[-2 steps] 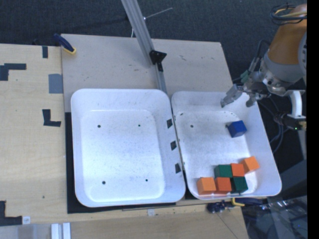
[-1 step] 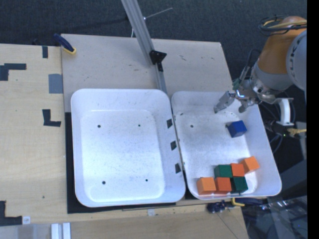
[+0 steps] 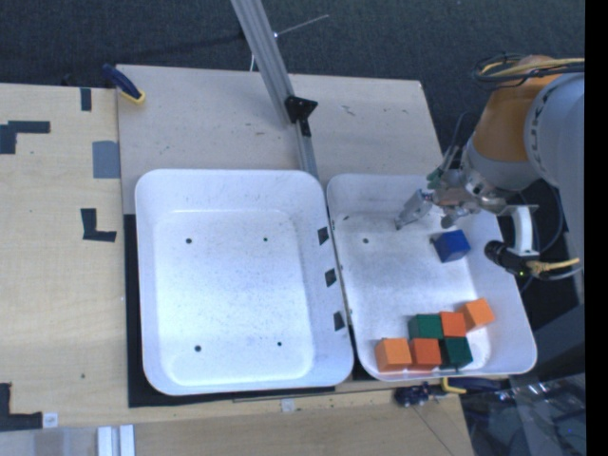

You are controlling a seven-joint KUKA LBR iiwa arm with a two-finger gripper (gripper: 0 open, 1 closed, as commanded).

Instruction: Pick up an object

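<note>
The arm comes in from the right and its gripper [image 3: 432, 214] hangs over the upper part of the right bin [image 3: 380, 283], with two metal fingers [image 3: 410, 212] splayed apart and nothing between them, so the tool is released and carrying nothing. Just below and to the right of those fingers lies a blue block [image 3: 451, 246], alone on the bin floor and apart from everything else, which makes it the likeliest target (a judgement from how close it sits, not something the view settles). The other candidates are bunched at the near end of the same bin: an orange block [image 3: 393, 353] at the left of the cluster, a second orange block [image 3: 427, 351] touching it, two dark green blocks [image 3: 427, 327] packed in beside them, and one more orange block [image 3: 480, 313] tilted against the rim. That crowding probably explains why the arm is working the upper end instead, since fingers would have little room to slip between pieces pressed together. The left bin [image 3: 233, 274] holds nothing to grasp. For a pick, the gripper likely needs to shift toward the blue block and descend so the fingers straddle it; it looks slightly askew, so a glancing finger could nudge it rather than trap it.
</note>
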